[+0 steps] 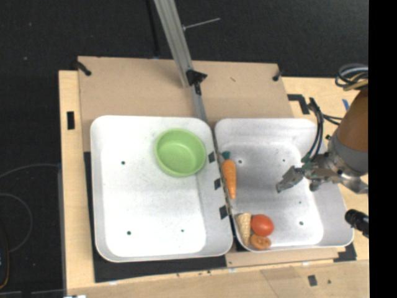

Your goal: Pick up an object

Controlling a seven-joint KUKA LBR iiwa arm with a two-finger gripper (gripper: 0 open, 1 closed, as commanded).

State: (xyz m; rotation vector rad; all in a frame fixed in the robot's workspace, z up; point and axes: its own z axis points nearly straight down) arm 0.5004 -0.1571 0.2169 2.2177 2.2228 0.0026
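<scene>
End effector (pixel 296 180) hovering over right bin (pixel 273 138), fingers spread wide, gripping nothing. Carrot (pixel 229 177) lying along left wall; tomato (pixel 262 225) sitting near front corner.

Two white bins sat side by side on a wooden bench (pixel 71 166), touching along their inner edges: the left bin (pixel 111 228) and the right bin (pixel 260 132). A sheet of brown cardboard (pixel 136 85) lay under their far ends. A grey metal pole (pixel 173 33) slanted up from between them.
</scene>
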